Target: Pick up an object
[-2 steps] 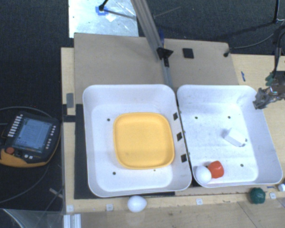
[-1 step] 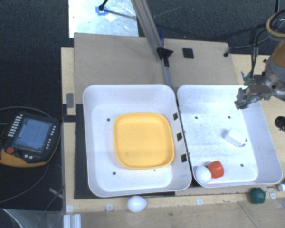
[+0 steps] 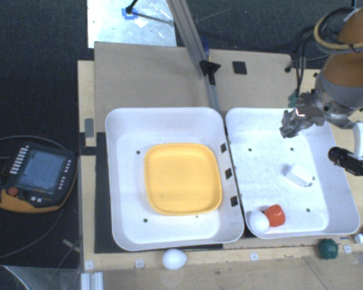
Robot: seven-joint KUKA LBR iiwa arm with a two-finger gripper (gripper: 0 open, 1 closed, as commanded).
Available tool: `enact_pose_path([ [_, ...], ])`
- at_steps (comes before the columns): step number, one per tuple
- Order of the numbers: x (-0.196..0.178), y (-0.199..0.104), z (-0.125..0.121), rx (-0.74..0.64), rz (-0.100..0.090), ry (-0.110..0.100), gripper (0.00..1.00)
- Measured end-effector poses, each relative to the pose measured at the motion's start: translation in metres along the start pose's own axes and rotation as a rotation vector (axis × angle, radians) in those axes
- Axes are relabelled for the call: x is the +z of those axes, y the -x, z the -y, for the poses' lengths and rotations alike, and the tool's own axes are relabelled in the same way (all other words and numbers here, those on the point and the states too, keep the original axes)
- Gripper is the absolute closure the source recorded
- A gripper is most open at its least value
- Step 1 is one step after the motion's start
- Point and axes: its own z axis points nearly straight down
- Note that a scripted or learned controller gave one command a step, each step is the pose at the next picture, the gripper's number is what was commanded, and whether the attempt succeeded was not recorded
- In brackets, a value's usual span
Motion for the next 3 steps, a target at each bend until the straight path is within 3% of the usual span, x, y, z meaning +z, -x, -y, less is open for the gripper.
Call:
enact_pose_path([
  [2, 0.001, -0.115, 0.008, 0.0, 0.0, -0.001, 1.0],
  [3, 0.021, -0.168, 0.004, 0.0, 0.0, -0.002, 1.0],
])
